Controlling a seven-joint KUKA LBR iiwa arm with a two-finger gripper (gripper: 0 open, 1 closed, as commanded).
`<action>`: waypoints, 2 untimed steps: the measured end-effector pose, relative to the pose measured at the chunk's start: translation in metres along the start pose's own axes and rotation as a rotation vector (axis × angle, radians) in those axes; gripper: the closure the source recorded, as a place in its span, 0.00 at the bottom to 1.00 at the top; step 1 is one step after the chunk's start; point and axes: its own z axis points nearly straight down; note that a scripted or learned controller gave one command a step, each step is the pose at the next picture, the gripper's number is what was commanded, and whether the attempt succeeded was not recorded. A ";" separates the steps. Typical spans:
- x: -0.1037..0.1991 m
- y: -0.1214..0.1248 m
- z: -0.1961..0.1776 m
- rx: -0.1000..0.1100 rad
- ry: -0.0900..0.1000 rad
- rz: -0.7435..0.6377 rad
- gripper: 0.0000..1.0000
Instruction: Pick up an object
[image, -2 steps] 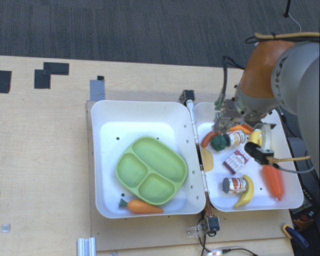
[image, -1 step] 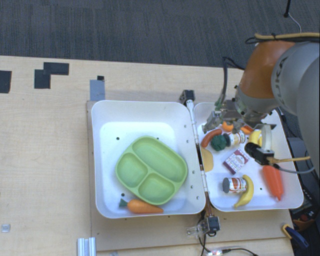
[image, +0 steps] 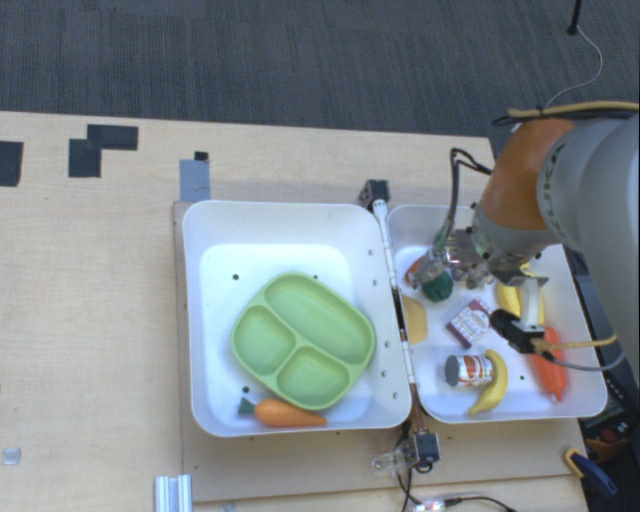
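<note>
Orange carrot (image: 288, 413) lay nearest, against the left bin's (image: 205, 300) front wall, just beside green divided plate (image: 303, 342). Right bin (image: 590, 400) held can (image: 468, 370) touching banana (image: 492, 385), second carrot (image: 551, 374), small box (image: 468, 323). Farther back, gripper (image: 437, 270) sat over green-red object (image: 436, 288); finger state unclear, cannot tell.
</note>
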 end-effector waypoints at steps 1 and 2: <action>0.000 0.001 -0.010 -0.002 0.000 -0.003 1.00; 0.040 -0.077 -0.076 0.004 0.002 0.001 1.00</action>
